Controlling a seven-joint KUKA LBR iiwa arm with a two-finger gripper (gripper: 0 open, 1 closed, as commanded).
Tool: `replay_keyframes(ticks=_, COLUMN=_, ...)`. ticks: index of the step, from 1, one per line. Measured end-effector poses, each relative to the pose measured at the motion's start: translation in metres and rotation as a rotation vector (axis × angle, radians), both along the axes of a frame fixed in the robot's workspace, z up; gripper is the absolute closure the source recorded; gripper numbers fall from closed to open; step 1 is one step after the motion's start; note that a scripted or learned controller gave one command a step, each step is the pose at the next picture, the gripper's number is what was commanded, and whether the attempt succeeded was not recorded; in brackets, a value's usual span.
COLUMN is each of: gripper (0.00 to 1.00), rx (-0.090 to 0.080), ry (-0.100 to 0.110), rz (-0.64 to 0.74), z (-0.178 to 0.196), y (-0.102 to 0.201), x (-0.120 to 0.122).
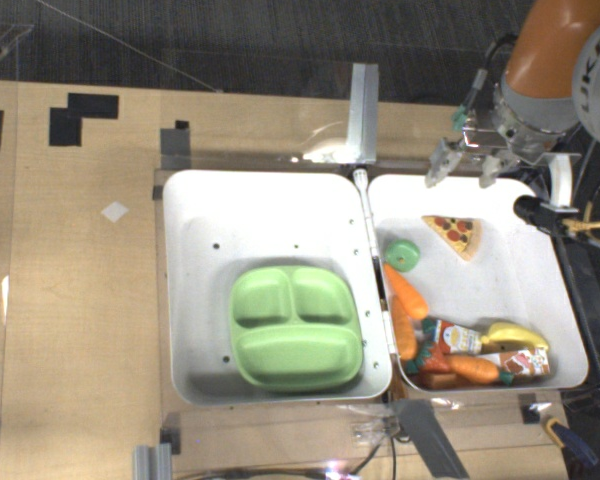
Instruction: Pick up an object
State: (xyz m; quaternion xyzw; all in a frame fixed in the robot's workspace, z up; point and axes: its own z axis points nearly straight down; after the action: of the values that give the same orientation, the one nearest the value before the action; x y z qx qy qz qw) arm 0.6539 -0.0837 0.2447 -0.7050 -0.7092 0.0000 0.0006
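Pizza slice [454, 234], a flat toy wedge of yellow cheese with red spots and a tan crust, is what I'd call the nearest target, lying alone in the upper part of the right white bin [500, 268], its long axis slanting from upper left to lower right with the tip toward the lower right. Below it I see a small green round toy [402, 256], an orange carrot [405, 296], a yellow banana [515, 336] and a red-labelled packet [458, 339] crowded along the bin's lower edge, while a green divided plastic plate [295, 326] fills the left white bin [205, 228]. My gripper [462, 168] hangs over the right bin's upper rim, fingers spread and holding nothing.
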Motion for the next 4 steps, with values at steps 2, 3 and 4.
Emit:
replay_keyframes(ticks=2, gripper=0.0, rx=0.0, ry=0.0, rz=0.104, z=-0.119, y=-0.013, x=-0.008)
replay_keyframes(ticks=3, gripper=0.0, rx=-0.004, ry=-0.023, rz=0.011, z=-0.151, y=-0.077, x=-0.056)
replay_keyframes(ticks=4, gripper=0.0, rx=0.0, ry=-0.002, rz=0.115, z=-0.122, y=-0.084, x=-0.044)
